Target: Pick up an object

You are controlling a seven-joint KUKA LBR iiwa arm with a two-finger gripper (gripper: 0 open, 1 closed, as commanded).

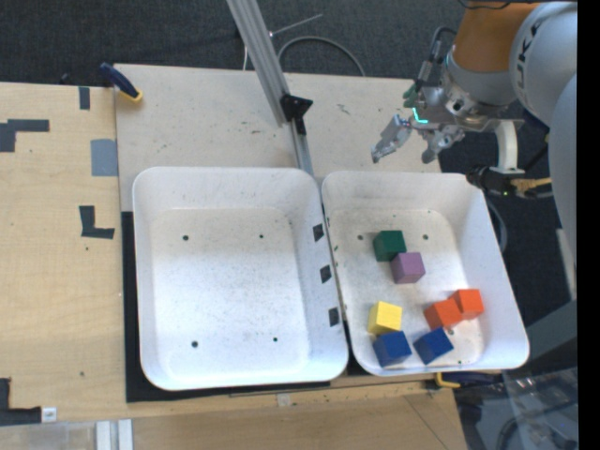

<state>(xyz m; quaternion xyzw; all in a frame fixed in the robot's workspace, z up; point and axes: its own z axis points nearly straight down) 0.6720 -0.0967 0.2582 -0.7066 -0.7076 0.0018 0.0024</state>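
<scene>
In the right bin (487,242) lie several small blocks: a green one (389,245), a purple one (407,267) touching it, a yellow one (384,317), two blue ones (392,347) (433,345) and two orange ones (442,313) (468,303). My gripper (409,148) hangs above the bench just behind the right bin's far rim, well away from the blocks. Its fingers (385,148) are spread open and hold nothing.
The left bin (150,251) sits beside the right one, their rims meeting in the middle. A slanted metal post (262,45) rises behind the bins, with a cable loop (319,50) near it. A blue and yellow tool (121,82) lies at the far left.
</scene>
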